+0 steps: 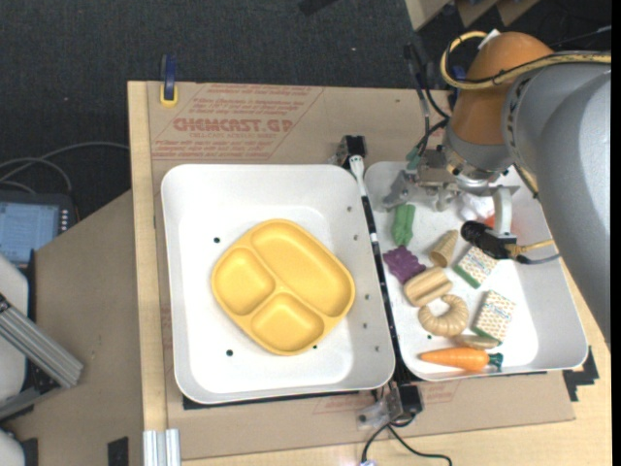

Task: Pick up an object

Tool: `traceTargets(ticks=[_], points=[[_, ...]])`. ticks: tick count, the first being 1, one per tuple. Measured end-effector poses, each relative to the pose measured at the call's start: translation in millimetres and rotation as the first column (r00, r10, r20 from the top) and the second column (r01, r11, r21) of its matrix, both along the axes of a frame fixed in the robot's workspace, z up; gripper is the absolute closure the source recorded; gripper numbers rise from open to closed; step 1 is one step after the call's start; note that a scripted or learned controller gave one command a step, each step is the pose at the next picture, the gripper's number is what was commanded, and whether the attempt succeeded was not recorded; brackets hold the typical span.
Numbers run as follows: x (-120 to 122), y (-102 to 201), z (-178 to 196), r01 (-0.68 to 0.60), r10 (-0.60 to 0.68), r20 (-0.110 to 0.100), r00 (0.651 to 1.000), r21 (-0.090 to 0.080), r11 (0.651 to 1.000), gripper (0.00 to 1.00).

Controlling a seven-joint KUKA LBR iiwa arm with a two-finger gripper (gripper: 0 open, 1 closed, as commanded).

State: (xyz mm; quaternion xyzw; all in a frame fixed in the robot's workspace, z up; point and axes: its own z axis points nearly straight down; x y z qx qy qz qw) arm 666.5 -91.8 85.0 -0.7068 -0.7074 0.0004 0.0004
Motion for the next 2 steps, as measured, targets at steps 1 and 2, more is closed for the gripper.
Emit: traceTargets(ticks=[1,2], points=[[0.1,-4.2,0.0,0.001,-0.001,0.001,1.0,-0.001,1.0,0.0],[0.1,0.3,0.1,0.0,0.0,0.0,1.0,0.0,1.0,0.0]])
